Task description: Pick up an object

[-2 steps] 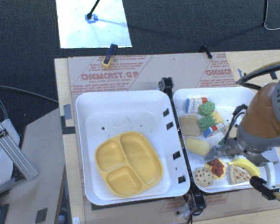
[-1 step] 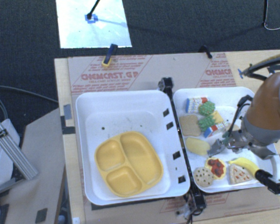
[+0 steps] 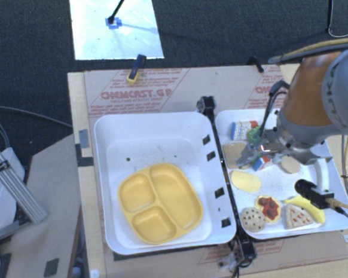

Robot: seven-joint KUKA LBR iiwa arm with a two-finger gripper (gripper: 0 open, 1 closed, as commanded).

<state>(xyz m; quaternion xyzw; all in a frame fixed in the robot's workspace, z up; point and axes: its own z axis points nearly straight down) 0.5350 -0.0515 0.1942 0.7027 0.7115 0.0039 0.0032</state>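
Note:
The right bin (image 3: 287,232) holds several toy foods. My gripper (image 3: 250,155) hangs low over the bin's upper left part, with the grey arm and its orange band (image 3: 311,88) behind it to the right. Under and beside the gripper lie a tan round piece (image 3: 234,151), a small blue piece (image 3: 258,163) and a green item (image 3: 255,134). A blue and white box (image 3: 242,129) sits just beyond. A pale yellow oval (image 3: 245,181) lies in front of the gripper. I see nothing clearly held.
Along the right bin's front edge sit a cookie (image 3: 252,218), a red-topped piece (image 3: 268,207), a pizza slice (image 3: 297,217) and a banana (image 3: 310,208). The left bin (image 3: 155,126) holds a yellow divided plate (image 3: 160,202). A black-clipped wall (image 3: 218,162) separates the bins.

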